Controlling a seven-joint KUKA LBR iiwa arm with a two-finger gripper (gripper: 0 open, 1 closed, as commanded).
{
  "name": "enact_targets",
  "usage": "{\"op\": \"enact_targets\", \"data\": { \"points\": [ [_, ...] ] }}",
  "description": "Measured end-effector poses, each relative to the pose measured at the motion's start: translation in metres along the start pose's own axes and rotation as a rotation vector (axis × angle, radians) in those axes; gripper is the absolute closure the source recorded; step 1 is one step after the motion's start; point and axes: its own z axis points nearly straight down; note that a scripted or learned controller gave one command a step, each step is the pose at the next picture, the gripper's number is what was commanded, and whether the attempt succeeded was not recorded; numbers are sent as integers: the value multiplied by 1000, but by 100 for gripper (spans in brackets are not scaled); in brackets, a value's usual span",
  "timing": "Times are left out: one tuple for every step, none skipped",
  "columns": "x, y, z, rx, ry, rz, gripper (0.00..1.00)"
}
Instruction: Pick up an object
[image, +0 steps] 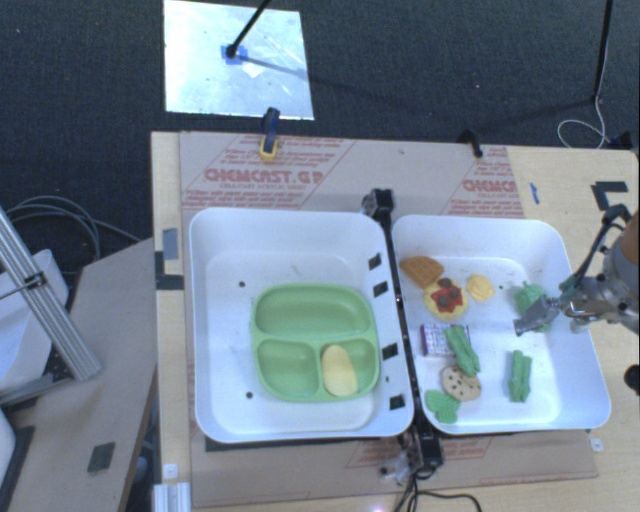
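Dark carpet surrounds a pale bench (170, 330) topped with a printed cardboard sheet, and on that sheet two white bins sit side by side. Inside the left bin (220, 240) lies a green divided tray (300, 315) with a yellow, oval piece (340, 371) in its lower right compartment. Scattered over the right bin (500, 235) is a set of small toy foods: an orange-brown wedge (422, 269), a round piece with a red top (445, 297), a small yellow piece (480, 288), a purple wrapper (434, 339), a long green pod (462, 349), a speckled cookie (460, 383), a green leaf shape (441, 405), a second green pod (519, 375) and a green lump (528, 296) near the right wall.

As for progress, the pick looks barely begun. The arm comes in from the right edge, and the hand (537, 318) sits low over the right side of the right bin, just below the green lump and above the second pod. Whether it is apart or together I cannot tell; it reads as a grey blur. Nothing shows between its tips, so no object counts as lifted. Everything in the bin appears to rest flat on the floor.

The likeliest target, judging by closeness, is the green lump: small, knobbly, bright green, lying close to the bin wall. Closing on it and lifting remain to be done.
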Motion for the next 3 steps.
{"op": "enact_targets", "data": {
  "points": [
    [-20, 66, 98, 1, -1, -4, 0],
    [-30, 141, 119, -21, -14, -4, 0],
    [33, 179, 122, -7, 1, -7, 0]
  ]
}}
